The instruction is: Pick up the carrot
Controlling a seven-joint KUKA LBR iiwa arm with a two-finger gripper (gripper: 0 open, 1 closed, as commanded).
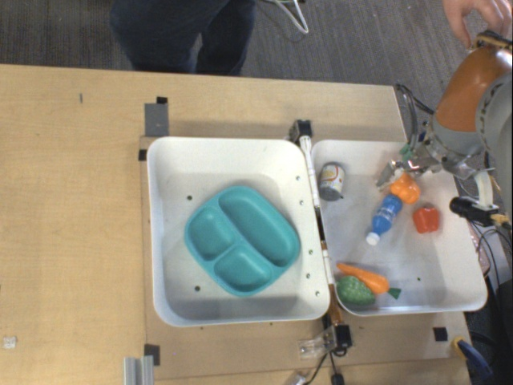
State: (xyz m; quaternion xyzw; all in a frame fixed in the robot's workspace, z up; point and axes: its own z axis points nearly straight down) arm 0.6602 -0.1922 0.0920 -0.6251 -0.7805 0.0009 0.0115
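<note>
The carrot point(365, 277) lies at the right bin's point(457, 295) near edge, touching a green vegetable point(355, 292). The gripper point(403, 169) hovers well apart, toward the far edge above an orange-capped bottle point(390, 207); whether its fingers are clenched cannot be told.

We see our arm point(473, 103) reaching in from the right edge of the camera view, its orange band uppermost and the grey wrist below it, angled down and to the left. Our gripper point(407, 167) hangs at the end of the wrist, its metal fingers pointing left and downward. The view is too small to show how those fingers stand.
</note>
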